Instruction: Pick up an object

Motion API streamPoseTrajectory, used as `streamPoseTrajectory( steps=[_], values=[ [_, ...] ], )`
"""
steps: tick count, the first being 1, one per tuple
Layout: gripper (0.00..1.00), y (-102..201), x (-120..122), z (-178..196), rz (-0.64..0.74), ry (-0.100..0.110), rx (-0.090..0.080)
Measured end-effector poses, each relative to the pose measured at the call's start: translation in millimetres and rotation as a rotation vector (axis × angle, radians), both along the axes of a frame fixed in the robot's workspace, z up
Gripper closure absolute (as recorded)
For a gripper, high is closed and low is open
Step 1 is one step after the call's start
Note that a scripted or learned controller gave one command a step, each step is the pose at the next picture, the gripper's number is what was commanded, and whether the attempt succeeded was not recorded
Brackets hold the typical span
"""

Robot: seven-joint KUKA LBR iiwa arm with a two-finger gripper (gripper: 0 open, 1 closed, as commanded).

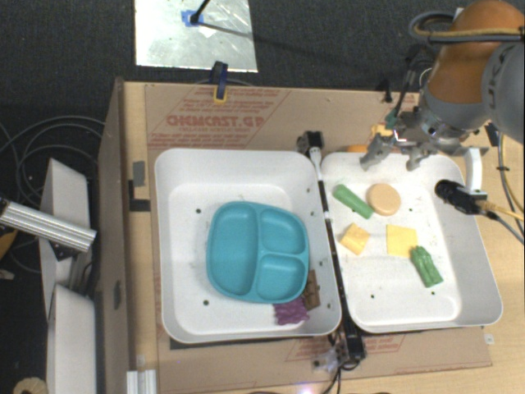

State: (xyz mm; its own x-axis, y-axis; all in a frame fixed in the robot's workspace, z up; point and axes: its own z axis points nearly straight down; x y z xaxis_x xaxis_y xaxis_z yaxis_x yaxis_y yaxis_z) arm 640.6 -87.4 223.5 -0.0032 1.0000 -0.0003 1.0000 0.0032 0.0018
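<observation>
The gripper (394, 156) hangs over the far edge of the right bin (472, 302), below the grey arm (467, 64) with its orange band. Its two grey fingers are spread apart, with bare white bin floor visible between the tips; nothing is held.

Right bin contents, all loose on smooth white plastic:
- A tan round disc (383, 199), flat-topped, near the bin's far middle, just below the fingertips.
- A green rounded stick (352, 201), lying at a slant just left of the disc, close to the bin's left wall.
- A yellow wedge (355, 239) in front of the stick.
- A flat yellow square (401, 240) just right of the wedge.
- A green knobbly piece (426, 267), touching or nearly touching the square's near right corner.

The near half of the right bin floor is open, as is its right side.

The left bin (184, 179) holds a teal plate (257, 251) with three compartments and a raised, rounded rim. A purple lump (289, 312) and a brown piece (312, 290) sit at the plate's near right edge, against the bin wall.

Both bins rest on brown printed cardboard (217, 113) atop a wooden bench (509, 220). Dark carpet (66, 39) lies beyond, bearing a shiny metal sheet (197, 23). Black cables (49, 142) lie coiled at left.
</observation>
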Motion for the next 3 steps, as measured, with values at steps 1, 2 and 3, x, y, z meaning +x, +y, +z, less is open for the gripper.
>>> streamPoseTrajectory(
  steps=[1, 2, 3],
  values=[
    [0.00, 2, -53, -145, -0.003, 0.007, 0.001],
    [0.00, -17, -26, -65, -0.001, -0.009, -0.002],
    [0.00, -50, -94, -141, -0.006, 0.004, -0.001]
  ],
)
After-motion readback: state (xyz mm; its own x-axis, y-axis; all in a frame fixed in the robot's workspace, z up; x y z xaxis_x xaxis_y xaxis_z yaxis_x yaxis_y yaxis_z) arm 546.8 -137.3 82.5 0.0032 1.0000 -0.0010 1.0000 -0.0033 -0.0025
